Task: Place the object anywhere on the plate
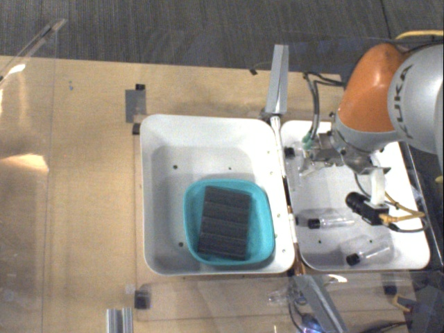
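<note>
A teal square plate (261, 217) sits in the left white bin (163, 151), toward its front right. A dark grey ribbed block (225, 222) lies flat on the plate, roughly in its middle. My gripper (310, 155) hangs over the back left part of the right bin (409, 255), below the orange band (371, 92) of the arm. It stands apart from the block and the plate, on the other side of the wall between the bins.
Two small clear tubes with black caps (326, 222) (365, 254) lie on the right bin's floor near its front. A black connector with cables (361, 205) hangs by the arm. A metal post (277, 78) stands behind the bins.
</note>
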`<state>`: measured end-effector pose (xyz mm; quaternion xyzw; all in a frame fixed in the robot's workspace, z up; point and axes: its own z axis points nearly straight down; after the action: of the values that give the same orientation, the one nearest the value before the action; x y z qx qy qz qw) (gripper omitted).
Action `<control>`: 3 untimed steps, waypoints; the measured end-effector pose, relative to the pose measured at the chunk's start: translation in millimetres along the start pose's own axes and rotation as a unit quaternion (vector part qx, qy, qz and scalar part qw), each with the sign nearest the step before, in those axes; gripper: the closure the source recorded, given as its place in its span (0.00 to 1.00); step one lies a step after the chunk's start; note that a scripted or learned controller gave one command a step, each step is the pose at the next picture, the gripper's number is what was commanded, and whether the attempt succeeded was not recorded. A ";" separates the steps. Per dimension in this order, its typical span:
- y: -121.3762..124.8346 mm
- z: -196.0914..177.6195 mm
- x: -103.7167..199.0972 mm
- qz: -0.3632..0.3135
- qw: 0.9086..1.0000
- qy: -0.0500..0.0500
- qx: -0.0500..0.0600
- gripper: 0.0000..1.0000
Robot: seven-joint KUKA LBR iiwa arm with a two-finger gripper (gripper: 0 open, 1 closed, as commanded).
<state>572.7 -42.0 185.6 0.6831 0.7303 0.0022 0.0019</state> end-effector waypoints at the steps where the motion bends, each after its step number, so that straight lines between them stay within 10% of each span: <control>1: -4.9 -141.3 -85.7 -0.100 0.995 -0.002 -0.003 1.00; 2: -13.6 -2.2 -9.5 -0.114 0.993 0.000 0.000 1.00; 3: -53.6 0.1 86.5 -0.112 0.994 0.000 0.000 1.00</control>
<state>513.5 40.7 185.1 0.5970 0.8022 0.0021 0.0017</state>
